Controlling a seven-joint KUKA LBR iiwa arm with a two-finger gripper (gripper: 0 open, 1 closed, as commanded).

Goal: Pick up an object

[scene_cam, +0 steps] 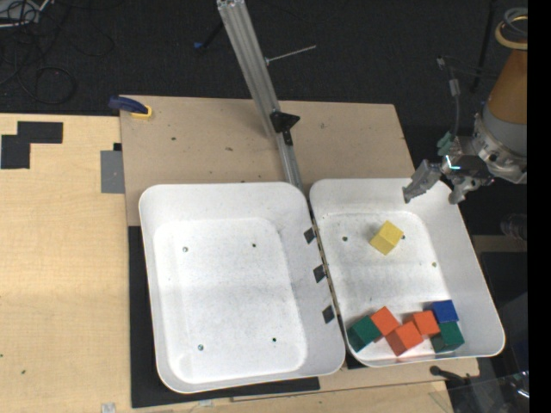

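Clustered blocks point(411, 327) are gathered at the right bin point(482, 269) near edge; yellow block point(386, 237) is isolated, likeliest target. Gripper point(439, 183), seemingly spread, nothing held.

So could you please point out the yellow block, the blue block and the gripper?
yellow block point(386, 237), camera view, its top face.
blue block point(444, 311), camera view, its top face.
gripper point(439, 181), camera view, midway between its fingertips.

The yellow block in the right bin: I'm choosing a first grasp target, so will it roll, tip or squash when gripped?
The yellow block looks flat-faced and cube-like, so it probably slides rather than rolls. It appears rigid, unlikely to squash. It sits alone on the right bin floor, so a nudge would likely move it freely.
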